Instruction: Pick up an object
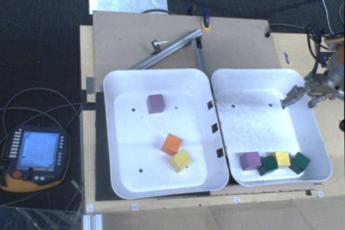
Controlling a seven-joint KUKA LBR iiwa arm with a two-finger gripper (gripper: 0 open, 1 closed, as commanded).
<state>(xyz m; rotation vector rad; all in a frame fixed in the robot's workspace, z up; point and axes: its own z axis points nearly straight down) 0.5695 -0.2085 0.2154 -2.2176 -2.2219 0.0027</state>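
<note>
The left bin (121,116) holds a purple cube (155,103) near its back, with an orange cube (171,144) and a yellow cube (180,160) touching near the front. Along the front wall of the right bin (253,89) sit a purple cube (250,160), a dark green block (267,164), a yellow cube (282,158) and another green block (299,161). My gripper (303,98) hangs over the right bin's right rim, well behind those blocks. Its fingers are spread open with nothing between them.
A metal bar (167,49) lies slanted on the brown board behind the bins. A teach pendant (35,156) with its cable rests on the floor at the left. Cables hang near the arm at the right edge.
</note>
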